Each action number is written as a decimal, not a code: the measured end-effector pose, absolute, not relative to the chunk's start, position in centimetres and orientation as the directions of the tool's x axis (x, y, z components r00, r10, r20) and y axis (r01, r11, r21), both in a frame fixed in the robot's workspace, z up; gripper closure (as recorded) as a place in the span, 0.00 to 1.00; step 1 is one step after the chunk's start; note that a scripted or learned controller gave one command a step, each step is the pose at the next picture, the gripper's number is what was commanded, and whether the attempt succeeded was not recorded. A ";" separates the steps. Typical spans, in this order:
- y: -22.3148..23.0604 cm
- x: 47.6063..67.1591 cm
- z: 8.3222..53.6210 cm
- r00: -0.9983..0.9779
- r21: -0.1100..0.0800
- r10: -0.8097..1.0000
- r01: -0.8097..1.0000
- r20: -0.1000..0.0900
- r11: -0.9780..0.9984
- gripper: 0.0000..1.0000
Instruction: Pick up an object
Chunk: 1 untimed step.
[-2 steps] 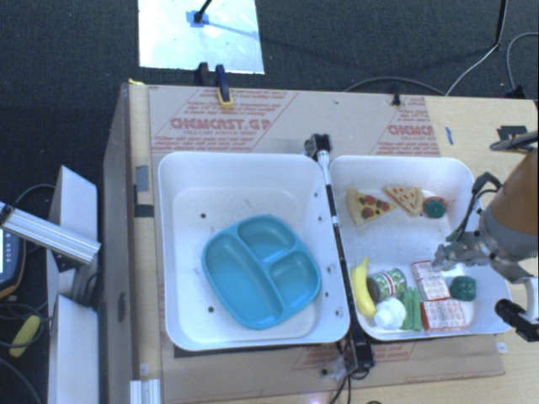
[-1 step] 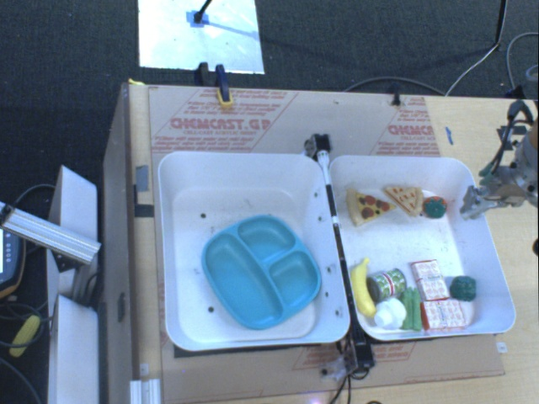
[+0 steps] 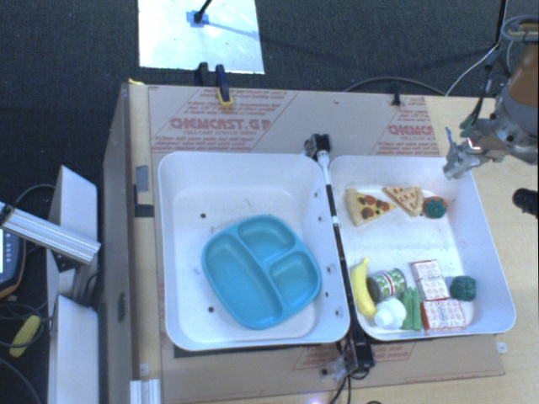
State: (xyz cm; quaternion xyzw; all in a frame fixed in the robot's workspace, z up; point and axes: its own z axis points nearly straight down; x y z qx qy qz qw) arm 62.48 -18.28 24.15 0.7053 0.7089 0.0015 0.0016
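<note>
Camera view looks down on the hand (image 3: 456,165) hanging over the far right rim of the right bin (image 3: 488,251), nothing visibly between its fingers, though whether they're spread or closed I cannot tell. Below it lie a pizza slice (image 3: 367,205), banana (image 3: 362,286) and small can (image 3: 387,284); the left bin (image 3: 181,192) holds a blue divided plate (image 3: 261,269).

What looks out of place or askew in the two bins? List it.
Nothing looks spilled or broken. The blue divided plate lies skewed in the left bin, its edges not square with the walls. In the right bin, the banana, can and boxes are crowded at the near end. The gripper is above the far right corner.
</note>
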 end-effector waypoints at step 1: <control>-18.4 62.4 24.1 -0.005 0.003 1.000 1.000 -0.001 0.005 0.00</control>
